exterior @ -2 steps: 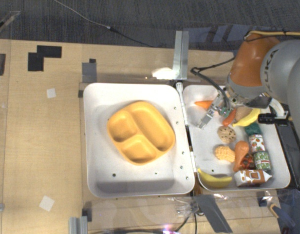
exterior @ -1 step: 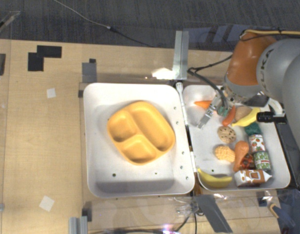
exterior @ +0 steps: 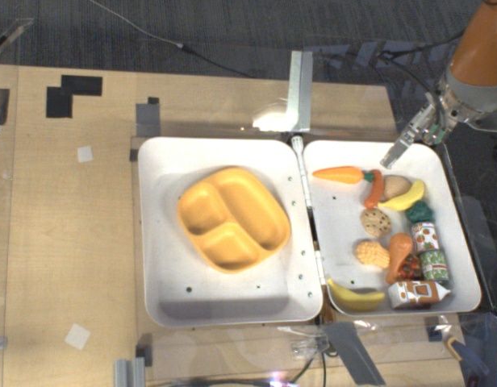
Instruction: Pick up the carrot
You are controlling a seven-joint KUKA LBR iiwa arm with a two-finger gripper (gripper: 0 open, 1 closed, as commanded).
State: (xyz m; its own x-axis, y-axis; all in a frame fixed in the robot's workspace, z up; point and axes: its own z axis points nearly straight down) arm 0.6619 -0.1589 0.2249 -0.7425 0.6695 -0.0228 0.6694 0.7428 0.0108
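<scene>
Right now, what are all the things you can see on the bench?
bins: 2, white, side by side
tray: 1, yellow, divided, left bin
carrot: 1, orange, right bin, top
bananas: 2, yellow, right bin, bottom edge and upper right
cookie: 1, tan with dark spots, right bin middle
corn: 1, yellow, below cookie
cans: 2, right side of right bin
carton: 1, bottom right corner
arm: 1, grey and orange, upper right
gripper: 1, grey, over right bin's top edge

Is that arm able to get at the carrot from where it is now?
Probably yes. The carrot lies uncovered at the right bin's far edge; only its leafy end meets other toys, and the gripper hangs close by.
</scene>
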